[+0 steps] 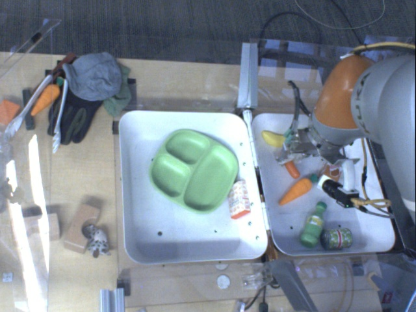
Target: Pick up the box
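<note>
- Arm [364, 103] reaches in from the right, orange band above the wrist, over the right bin [383, 239].
- Gripper [300, 143] sits low over the right bin's upper-left area, just beside the banana [273, 137] and above a small orange piece [292, 169]. Grip state: cannot tell from this angle.
- Box [239, 199] lies in the left bin [136, 174], near its right wall, touching the lower-right edge of the green divided plate [194, 169]. Nothing is gripping it; well apart from the gripper.
- Right bin also holds a carrot [296, 190], a green bottle [312, 224] and a can [337, 238] lying on its side.
- Bench left of the bins: gloves, grey cloth, another carrot.
</note>
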Available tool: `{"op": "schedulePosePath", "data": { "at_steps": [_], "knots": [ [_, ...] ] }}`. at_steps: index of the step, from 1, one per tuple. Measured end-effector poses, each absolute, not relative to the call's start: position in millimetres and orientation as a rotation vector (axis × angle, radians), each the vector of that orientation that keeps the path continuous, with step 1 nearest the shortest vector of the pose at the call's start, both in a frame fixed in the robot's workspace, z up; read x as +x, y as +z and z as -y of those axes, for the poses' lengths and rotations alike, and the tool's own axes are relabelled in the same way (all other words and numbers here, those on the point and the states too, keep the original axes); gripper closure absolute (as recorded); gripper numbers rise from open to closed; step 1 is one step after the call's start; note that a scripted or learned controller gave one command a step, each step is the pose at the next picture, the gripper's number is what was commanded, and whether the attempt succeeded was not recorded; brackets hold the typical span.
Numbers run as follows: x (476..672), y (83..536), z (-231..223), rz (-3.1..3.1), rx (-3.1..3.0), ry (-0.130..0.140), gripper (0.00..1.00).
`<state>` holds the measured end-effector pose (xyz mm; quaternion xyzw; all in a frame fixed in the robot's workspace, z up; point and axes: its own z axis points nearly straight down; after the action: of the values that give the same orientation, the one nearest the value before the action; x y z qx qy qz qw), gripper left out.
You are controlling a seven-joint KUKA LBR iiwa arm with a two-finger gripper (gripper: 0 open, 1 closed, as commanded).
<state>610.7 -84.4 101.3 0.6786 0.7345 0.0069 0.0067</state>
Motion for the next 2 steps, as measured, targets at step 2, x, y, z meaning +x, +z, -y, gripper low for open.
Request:
{"op": "schedulePosePath", "data": {
  "at_steps": [2],
  "knots": [
    [526.6,185,-69,-2.766,1.478,0.007,1.0]
  ]
}}
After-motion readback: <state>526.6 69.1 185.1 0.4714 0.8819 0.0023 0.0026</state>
